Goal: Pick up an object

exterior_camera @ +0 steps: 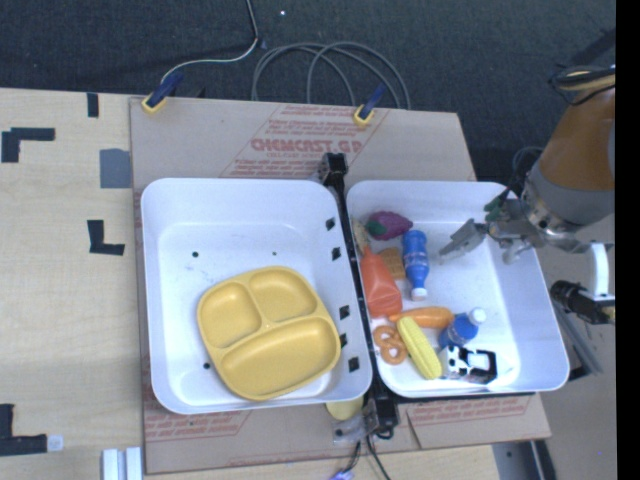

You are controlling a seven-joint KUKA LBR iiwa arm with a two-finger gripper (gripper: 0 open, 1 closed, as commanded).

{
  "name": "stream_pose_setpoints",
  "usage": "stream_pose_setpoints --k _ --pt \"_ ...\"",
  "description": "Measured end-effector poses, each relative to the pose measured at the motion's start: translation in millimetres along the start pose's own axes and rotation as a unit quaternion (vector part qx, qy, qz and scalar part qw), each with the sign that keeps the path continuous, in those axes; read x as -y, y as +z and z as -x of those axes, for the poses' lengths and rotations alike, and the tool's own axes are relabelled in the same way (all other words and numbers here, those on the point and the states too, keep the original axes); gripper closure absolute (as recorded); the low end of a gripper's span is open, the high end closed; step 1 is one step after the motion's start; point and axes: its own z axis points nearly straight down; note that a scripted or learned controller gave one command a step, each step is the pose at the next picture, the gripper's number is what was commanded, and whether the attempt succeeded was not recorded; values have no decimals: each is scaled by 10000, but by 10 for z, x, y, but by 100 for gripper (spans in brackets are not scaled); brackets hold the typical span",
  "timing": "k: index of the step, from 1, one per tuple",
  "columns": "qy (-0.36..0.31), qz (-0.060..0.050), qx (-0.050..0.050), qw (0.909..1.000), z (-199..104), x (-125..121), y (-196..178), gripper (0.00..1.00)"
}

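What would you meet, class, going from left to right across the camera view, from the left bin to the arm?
Yellow divided plate in the left bin → orange bottle → blue bottle in the right bin → tool → grey arm with its orange band.

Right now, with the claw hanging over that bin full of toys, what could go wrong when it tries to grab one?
Two risks stand out. The toys lie packed together: the blue bottle touches the orange bottle, and the corn cob lies against the pretzel, so the open gripper may catch two things or nudge them apart. It also hangs near the right bin's far wall, with bare floor below, so a straight descent may close on nothing.
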Motion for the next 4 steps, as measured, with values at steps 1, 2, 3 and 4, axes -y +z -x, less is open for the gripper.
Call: stream_pose_setpoints --k 1,2,3,4 --pt "-4 1 22 10000 -452 -411 974 0" --pt "40 104 79 9999 -492 -360 1002 0" --pt "55 149 123 9998 -538 -395 1039 0" --pt "0 -31 99 9999 -652 -893 1136 0"
